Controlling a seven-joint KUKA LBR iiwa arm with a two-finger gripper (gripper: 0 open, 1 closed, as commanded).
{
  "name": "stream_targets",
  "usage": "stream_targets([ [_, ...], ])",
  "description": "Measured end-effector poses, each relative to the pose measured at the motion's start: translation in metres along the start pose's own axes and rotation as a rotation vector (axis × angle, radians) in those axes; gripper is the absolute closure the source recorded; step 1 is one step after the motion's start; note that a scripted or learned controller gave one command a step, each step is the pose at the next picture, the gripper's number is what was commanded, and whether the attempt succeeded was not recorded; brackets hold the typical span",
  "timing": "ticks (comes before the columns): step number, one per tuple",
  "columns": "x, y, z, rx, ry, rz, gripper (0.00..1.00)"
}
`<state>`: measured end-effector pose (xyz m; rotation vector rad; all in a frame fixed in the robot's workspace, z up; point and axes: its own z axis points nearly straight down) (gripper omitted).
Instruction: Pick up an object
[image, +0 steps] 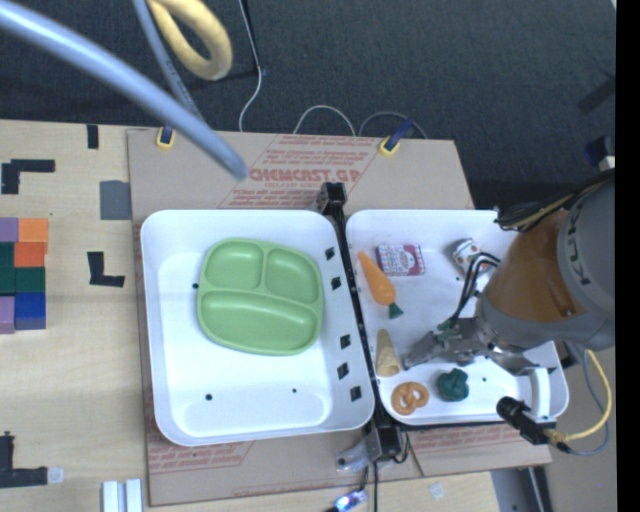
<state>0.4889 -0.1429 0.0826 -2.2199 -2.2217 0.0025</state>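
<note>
Wooden bench (70, 400) carries two white bins. My end effector (425, 350) is low in the right bin (440, 222); open or shut, I cannot tell. Just beside: pale cone (386, 353), green toy (454, 384), pretzel (408, 397). Approach step, prob. Next: center over one obj, close.

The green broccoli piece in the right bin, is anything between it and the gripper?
Nothing visible does. The gripper hangs just up-left of the green broccoli piece, with bare bin floor between them. The pretzel and the pale cone lie to the side.
</note>
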Motion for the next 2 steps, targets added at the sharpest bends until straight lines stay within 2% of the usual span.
stream_targets([
  [1, -0.001, 0.001, -0.013, -0.003, -0.003, 0.000, 1.00],
  [2, -0.006, -0.002, -0.055, -0.001, 0.000, 0.000, 1.00],
])
